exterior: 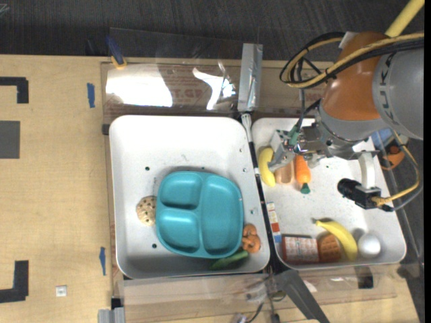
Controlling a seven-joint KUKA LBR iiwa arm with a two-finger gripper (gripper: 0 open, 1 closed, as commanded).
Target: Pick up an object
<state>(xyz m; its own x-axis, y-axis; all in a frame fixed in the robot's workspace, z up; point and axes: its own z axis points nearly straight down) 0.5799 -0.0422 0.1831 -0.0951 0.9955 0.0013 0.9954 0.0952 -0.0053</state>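
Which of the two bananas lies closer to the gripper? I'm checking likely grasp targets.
The banana at the right bin's left wall, beside the carrot, just under the gripper. The other banana lies at the bin's near edge, beside the can.

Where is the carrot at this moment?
In the camera view the carrot lies in the right bin, near its upper left part, just below the gripper, with a banana to its left by the bin's left wall.

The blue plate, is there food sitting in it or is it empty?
Empty. The blue plate shows bare compartments; the cookie lies beside its left edge, and the orange piece and green piece sit outside its lower right rim.
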